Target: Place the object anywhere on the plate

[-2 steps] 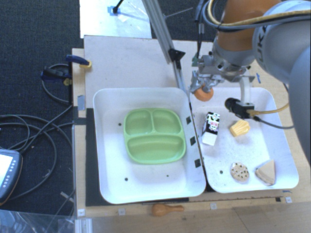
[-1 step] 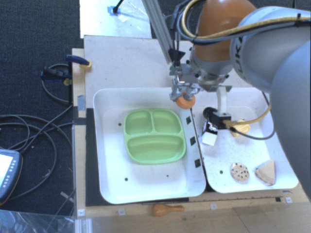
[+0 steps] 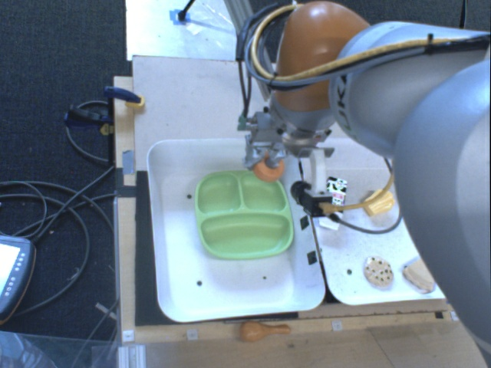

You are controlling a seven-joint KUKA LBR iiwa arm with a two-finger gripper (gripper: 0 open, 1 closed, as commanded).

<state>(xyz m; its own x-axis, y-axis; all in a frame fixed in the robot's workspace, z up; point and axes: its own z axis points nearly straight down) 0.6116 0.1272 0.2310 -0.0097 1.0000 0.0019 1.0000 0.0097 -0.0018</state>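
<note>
- The green plate (image 3: pixel 244 215), with three compartments, lies in the middle of the left bin (image 3: pixel 173 267).
- The gripper (image 3: pixel 265 162) hangs over the plate's far right corner, its fingers closed on a small orange object (image 3: pixel 269 170).
- In the right bin (image 3: pixel 360 278), a yellow piece (image 3: pixel 377 202) lies mid-bin; a spotted cookie (image 3: pixel 378 271) and a tan piece (image 3: pixel 419 276) sit near its front edge.
</note>
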